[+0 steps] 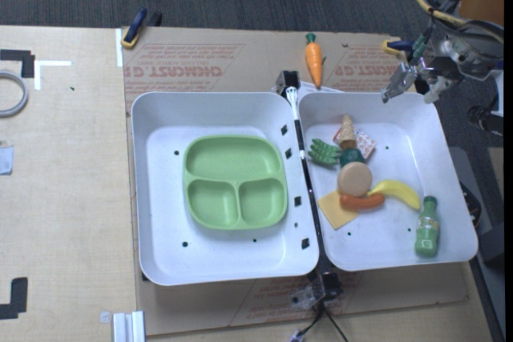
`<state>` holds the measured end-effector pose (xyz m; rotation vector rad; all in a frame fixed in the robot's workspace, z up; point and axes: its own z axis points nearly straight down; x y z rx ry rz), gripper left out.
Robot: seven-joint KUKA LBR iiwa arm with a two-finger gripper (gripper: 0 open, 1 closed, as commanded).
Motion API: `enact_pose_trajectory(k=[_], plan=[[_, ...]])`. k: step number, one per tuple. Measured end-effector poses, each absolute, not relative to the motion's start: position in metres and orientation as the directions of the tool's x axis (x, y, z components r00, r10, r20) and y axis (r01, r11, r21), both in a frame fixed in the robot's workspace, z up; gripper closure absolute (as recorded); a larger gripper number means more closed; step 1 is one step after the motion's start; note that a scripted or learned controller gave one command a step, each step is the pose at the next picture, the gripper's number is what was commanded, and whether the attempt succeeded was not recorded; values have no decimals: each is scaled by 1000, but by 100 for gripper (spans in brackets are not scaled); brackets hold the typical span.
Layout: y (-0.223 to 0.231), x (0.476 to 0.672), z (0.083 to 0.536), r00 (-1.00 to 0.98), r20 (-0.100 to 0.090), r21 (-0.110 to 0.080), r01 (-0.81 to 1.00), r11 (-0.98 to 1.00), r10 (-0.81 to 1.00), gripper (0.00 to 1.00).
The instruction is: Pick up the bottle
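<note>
The bottle (426, 228) is small and green with a pale label. It lies in the right bin (449, 172), close to its front right corner and just right of a banana (398, 192). My gripper (409, 93) hangs above the bin's far right corner, well away from the bottle. Its fingers are open with nothing between them.
The right bin also holds a round tan bun (354, 179), a red sausage (361, 202), a cheese slice (336, 211), a green leafy toy (323, 152) and a cone (346, 130). A green divided plate (236, 182) sits in the left bin (152, 172). A carrot (313, 60) lies behind the bins.
</note>
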<state>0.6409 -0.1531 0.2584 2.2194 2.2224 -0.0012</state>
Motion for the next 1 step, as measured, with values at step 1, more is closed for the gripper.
enact_pose_trajectory(k=[1], plan=[[-153,641,268,-4,-3,1,1000,4,1000,100]])
